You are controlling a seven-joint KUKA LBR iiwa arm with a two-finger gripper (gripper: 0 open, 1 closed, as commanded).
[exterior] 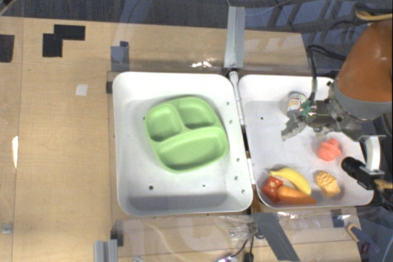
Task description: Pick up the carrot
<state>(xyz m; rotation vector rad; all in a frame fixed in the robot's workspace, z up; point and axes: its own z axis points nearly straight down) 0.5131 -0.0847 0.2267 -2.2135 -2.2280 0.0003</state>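
Note:
The orange carrot [295, 196] lies in the near left corner of the right bin [264, 132], against a yellow banana [293, 179] and a red toy [272, 184]. My gripper [296, 119] hangs over the middle of that bin, well behind the carrot and apart from it. It is open, with nothing between its fingers. The grey arm with its orange band [368, 67] reaches in from the right.
A pink toy [330, 150] and a tan bread-like toy [326, 182] lie right of the carrot. A small can [296, 99] stands just behind the gripper. The left bin [129, 132] holds a green divided plate [161, 132].

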